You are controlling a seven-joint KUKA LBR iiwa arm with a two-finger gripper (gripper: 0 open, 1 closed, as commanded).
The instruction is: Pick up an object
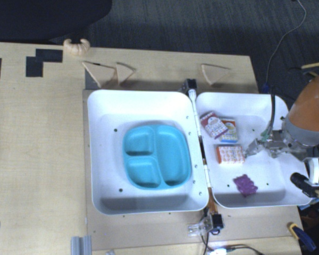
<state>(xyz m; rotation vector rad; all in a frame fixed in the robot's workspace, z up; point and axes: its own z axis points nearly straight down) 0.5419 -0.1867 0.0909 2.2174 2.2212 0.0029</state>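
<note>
Gripper [253, 146] hovering centre-right over glossy white right bin [276, 193], grip state unclear | smooth turquoise three-compartment plastic tray [157, 155] lying in left bin [103, 142] | knobbly purple lump [245, 184] sitting lower right | printed cardboard packets [223, 137] lying beside metal fingers

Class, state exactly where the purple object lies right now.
The purple object lies in the right bin, near its front wall, just below the small red-and-white packet and left of the gripper.

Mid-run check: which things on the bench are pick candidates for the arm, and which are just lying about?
Job:
- red and white printed packet in the right white bin
- small orange and white box
- purple knobbly block
- two-finger gripper, beside the box

Lying about:
- blue three-compartment plastic tray in the left white bin
- small tan lump on the bench
</note>
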